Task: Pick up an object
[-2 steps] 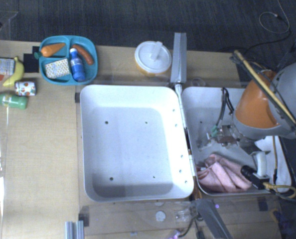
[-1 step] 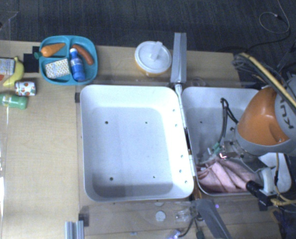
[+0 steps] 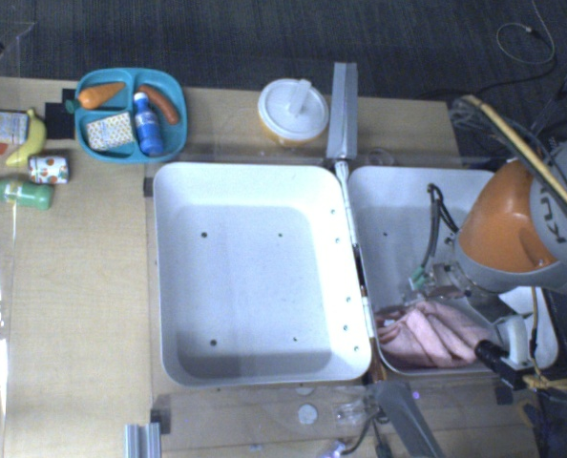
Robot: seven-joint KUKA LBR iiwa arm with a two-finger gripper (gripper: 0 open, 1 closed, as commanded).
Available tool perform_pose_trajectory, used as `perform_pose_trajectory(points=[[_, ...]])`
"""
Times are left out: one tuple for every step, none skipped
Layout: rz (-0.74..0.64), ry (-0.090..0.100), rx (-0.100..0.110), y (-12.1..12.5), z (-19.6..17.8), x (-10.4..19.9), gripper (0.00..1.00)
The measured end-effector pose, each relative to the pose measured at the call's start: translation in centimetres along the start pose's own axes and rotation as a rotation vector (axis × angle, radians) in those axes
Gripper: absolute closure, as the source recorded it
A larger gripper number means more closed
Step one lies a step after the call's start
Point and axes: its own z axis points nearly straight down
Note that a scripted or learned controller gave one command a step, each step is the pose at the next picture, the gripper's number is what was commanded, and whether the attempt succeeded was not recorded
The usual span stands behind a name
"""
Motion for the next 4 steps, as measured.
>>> perform_pose_trajectory(points=[[0.000, 0.000, 0.000, 0.0, 0.0, 0.0, 0.00], [0.283, 0.007, 0.029, 0.0, -1.6, -0.4, 0.00], [0.009, 0.011, 0.028, -1.2, -4.5, -3.1, 0.00], [-0.210, 0.012, 0.024, 0.8, -16.6, -4.7, 0.00]])
